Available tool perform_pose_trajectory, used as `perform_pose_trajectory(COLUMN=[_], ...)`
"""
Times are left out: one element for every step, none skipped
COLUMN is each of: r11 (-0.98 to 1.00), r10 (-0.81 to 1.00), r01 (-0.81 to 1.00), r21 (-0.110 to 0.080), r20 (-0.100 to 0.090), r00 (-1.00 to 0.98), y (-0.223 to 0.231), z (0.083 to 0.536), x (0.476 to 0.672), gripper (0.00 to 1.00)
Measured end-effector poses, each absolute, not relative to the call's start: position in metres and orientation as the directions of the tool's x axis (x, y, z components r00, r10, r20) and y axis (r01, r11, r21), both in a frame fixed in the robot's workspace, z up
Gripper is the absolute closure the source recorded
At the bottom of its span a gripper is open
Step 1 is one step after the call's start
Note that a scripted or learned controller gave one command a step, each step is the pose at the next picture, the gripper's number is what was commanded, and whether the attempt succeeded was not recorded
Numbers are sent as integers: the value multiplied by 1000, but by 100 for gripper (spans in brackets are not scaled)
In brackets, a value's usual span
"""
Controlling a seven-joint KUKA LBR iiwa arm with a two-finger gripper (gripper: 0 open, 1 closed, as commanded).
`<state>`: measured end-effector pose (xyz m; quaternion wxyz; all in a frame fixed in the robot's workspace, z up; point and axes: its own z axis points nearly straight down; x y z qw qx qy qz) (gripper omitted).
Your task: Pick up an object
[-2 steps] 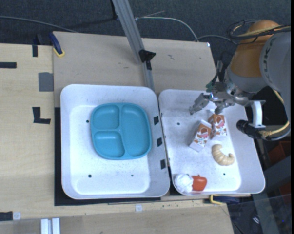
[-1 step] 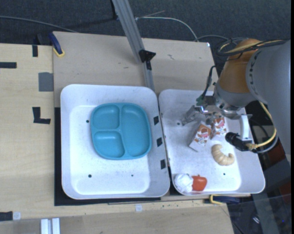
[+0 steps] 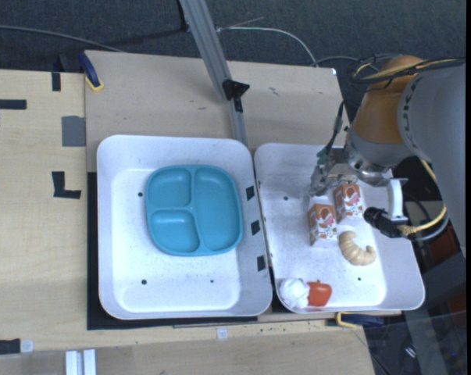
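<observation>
In the right bin [image 3: 282, 180] lie two small red-and-white cartons: one [image 3: 322, 221] nearer the middle, another [image 3: 349, 200] beside it to the right. A tan croissant-shaped piece [image 3: 356, 248] rests below them. A red tomato-like piece [image 3: 319, 294] and a white lump [image 3: 294, 291] sit at the bin's front edge. My gripper [image 3: 329, 176] hangs low over the upper ends of the two cartons, under the orange wrist band [image 3: 380, 116]. Nothing shows between its fingers.
The left bin [image 3: 118, 233] holds a blue divided plate [image 3: 194, 209]. A grey metal post [image 3: 212, 45] slants down to the bins' back edge. The arm's grey body [image 3: 446, 123] covers the right bin's far right side.
</observation>
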<state>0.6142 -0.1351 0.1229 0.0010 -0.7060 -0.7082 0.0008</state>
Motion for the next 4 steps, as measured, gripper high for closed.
perform_pose_trajectory(r11=[1,1,7,8], r10=[1000,1000,1000,1000], r01=[1000,1000,1000,1000], r21=[5,4,-2,0], r20=[-1,-1,2,2], r00=[-1,-1,-7,-8], y=[-141,-141,-81,-20], z=[180,224,215,227], x=[623,624,623,625], gripper=[100,100,100,100])
